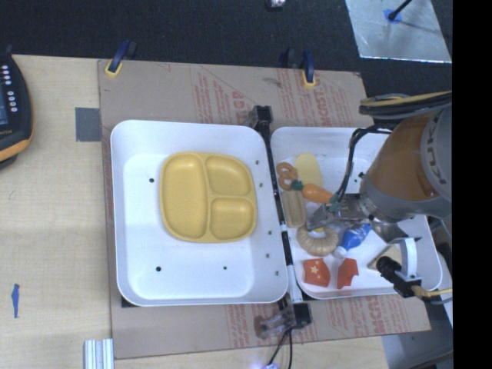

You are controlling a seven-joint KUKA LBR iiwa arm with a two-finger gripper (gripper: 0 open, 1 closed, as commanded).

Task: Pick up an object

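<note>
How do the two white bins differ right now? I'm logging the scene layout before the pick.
The left bin holds a single yellow divided plate; the right bin holds a cluster of small items, including a beige ring and red pieces. The arm reaches into the right bin, not the left bin. Both are shallow and white.

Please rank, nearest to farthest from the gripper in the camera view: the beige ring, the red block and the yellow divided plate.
From the gripper:
1. Beige ring, just below it, right bin.
2. Red block, lower in that bin.
3. Yellow divided plate, left bin.

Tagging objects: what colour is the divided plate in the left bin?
Pale yellow; the plate shows best in the camera view.
</note>
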